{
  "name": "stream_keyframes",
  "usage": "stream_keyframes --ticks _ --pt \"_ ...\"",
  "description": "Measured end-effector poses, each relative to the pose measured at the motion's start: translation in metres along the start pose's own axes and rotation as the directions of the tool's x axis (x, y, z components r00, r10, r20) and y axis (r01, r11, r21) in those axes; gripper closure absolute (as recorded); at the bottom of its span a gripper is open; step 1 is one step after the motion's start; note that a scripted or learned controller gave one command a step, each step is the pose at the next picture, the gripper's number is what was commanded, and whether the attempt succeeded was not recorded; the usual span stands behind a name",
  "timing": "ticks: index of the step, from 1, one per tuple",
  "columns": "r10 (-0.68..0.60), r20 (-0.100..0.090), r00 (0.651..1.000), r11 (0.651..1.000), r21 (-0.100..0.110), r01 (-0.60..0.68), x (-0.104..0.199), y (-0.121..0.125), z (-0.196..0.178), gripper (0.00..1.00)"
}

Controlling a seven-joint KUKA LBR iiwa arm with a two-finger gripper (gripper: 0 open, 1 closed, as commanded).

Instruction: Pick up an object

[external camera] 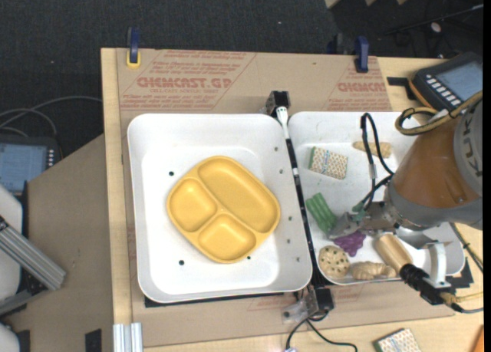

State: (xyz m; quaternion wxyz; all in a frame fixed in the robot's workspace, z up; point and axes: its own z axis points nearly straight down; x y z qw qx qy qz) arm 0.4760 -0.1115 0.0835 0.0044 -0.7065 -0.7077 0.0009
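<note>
So the gripper (359,224) is seen low over the right bin (383,124), hanging off the grey arm (430,174) with its orange band. How far it's opened just can't be made out from this angle, since the wrist sits over it. Nothing is clearly seen gripped either.

The closest thing is a small purple object (351,243). It's found just beside the gripper tip, on the side toward the near edge of the bin, possibly touching, though that can't be settled. Its shape is lumpy and partly covered by the gripper. A long axis is only loosely read, running roughly across the view from left to right with a slight tilt. Which end is the front can't be told.

A green block (321,211) is seen just on the view's left of the gripper, lying flat. Its long axis is slanted, the far end toward the bin divider and the near end toward the purple object.

A round cookie (333,261) is placed near the gripper, past the purple object and by the bin's front edge. A knobbly tan piece (368,270) is laid next to it. A tan cylinder (391,249) is spotted on the gripper's right, just beside the arm. A patterned packet (328,162) is left well apart, farther back in the bin.

The left bin (146,189) is occupied by a yellow divided plate (222,208), well away from the gripper.
</note>
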Motion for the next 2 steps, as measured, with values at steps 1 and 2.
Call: stream_keyframes --ticks 1,2 --pt "0.003 0.006 1.0 1.0 -0.011 -0.003 -0.004 0.004 -0.012 1.0" --pt "-0.009 0.004 1.0 1.0 -0.022 0.009 0.067 0.065 -0.107 1.0"
